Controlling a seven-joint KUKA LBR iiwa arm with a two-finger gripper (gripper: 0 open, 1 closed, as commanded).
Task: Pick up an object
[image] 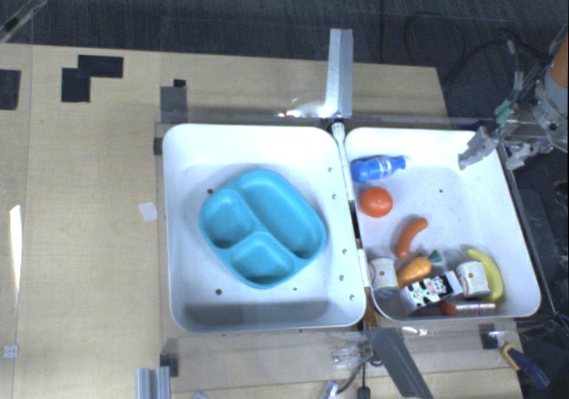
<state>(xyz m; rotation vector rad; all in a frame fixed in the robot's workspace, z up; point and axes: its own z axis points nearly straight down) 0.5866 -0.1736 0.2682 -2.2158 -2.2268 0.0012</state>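
The right bin (462, 202) holds a blue bottle (378, 166) lying near its back left corner, with an orange-red ball (376, 202) just in front of it. An orange sausage shape (411, 235) lies mid-bin. At the front sit a small white can (382, 274), a toy carrot (416, 270), a black-and-white box (436, 287), a banana (486, 271) and a red pen (468, 307). My gripper (493, 150) hangs over the bin's back right corner, open, with nothing between its fingers. It is well apart from every object.
The left bin (182, 211) carries a blue divided tray (260, 227). A metal post (340, 73) rises behind the wall between the bins. Cables run at the far right. The right bin's middle right floor is bare.
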